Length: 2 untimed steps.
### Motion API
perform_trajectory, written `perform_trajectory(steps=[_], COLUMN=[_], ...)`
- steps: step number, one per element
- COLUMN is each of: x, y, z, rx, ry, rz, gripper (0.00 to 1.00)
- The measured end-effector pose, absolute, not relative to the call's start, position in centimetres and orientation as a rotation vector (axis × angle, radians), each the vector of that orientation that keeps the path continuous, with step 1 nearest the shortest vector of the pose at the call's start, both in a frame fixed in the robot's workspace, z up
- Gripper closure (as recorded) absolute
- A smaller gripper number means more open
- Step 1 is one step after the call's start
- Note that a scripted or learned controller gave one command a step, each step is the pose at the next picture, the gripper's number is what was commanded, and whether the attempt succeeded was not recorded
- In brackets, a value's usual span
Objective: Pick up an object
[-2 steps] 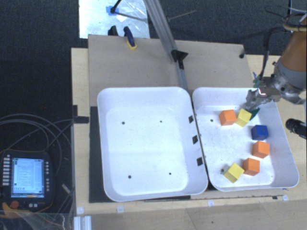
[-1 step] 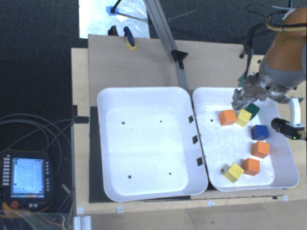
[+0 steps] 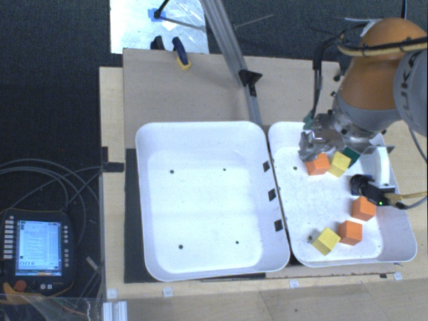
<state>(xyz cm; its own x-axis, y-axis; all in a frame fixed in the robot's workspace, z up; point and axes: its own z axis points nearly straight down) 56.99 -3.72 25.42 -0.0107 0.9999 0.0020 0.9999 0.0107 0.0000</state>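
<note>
Single arm in from the right, wrist low over the far end of the right bin (image 3: 396, 246). The pincer (image 3: 311, 146) sits at the far left part of that bin, near the wall it shares with the left bin (image 3: 144, 179). The metal fingers are bunched under the wrist housing; cannot tell from this slant how wide they stand, and nothing is seen between them, so no hold is claimed.

Nearest candidate: an orange cube (image 3: 318, 164), just beside the pincer on its near side, a little toward the arm's side. Touching or merely close: cannot tell. A yellow-green cube (image 3: 340, 162) lies next to the orange one, further toward the arm's side and partly under the wrist; the two look to be touching.

Remaining blocks are well apart from the pincer, toward the near end of the bin: one orange cube (image 3: 363, 208), another orange cube (image 3: 350, 232), and a yellow cube (image 3: 327, 240) beside it.

Judgement: the first orange cube is the likely target. It is roughly square with no long axis to match, so the move turns on a short shift nearward before closing. Risk: the neighbouring yellow-green cube crowds one finger.
</note>
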Motion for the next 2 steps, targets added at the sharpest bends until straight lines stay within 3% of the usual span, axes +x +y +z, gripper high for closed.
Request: perform_trajectory(steps=[2], x=[56.5], y=[6.1], z=[25.2], rx=[-2.209], ry=[-2.232], rz=[-0.002], gripper=[1.0])
